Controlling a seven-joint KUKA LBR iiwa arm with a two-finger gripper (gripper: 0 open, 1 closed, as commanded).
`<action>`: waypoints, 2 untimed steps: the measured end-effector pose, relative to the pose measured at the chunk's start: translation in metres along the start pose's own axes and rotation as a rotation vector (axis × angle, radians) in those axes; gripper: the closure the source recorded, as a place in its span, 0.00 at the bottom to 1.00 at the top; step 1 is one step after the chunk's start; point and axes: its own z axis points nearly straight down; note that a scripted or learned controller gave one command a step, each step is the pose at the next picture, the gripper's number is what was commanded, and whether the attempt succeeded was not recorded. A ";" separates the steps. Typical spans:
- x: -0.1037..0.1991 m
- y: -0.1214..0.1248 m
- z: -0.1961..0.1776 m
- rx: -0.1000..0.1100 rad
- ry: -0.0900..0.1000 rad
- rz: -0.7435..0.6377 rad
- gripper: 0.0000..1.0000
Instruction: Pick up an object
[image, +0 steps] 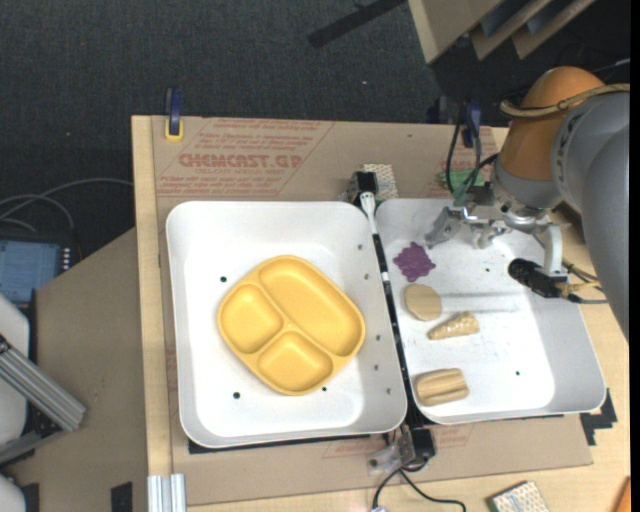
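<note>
**PICK NOT YET MADE: JAWS ABOVE RIGHT BIN, FOUR CANDIDATES BELOW**

Camera view. Arm (556, 150) reaching in over the far end of the right bin (545, 352). Jaws poised at its tip, low over the bin floor. Cannot tell whether wide or narrow: metal parts too tangled to read at this slant.

Candidates, in order from the jaws:
- Purple piece (413, 262), nearest, just to one side of the jaws and lying flat.
- Round tan piece (422, 301), next beyond, close to the purple piece.
- Tan wedge (453, 326), just beside the round piece.
- Tan roll (441, 386), farthest from the jaws, well apart from the rest.

Advice for the step in hand: choose the tan roll or the wedge, judged bulkier to close on than the flat purple piece. Centre the jaws over it, span the short side, descend fully before closing, and keep off the bin wall.

Count: bins, two, including the left bin (190, 300). Small pieces in the right bin, four: one purple, three tan. Yellow divided plate (290, 323), one, with three compartments, well apart from the jaws. Counter (250, 160), one.
</note>
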 end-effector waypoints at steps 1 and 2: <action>0.000 0.000 0.000 0.000 0.000 0.000 0.00; 0.000 0.000 0.000 0.000 0.000 0.000 0.00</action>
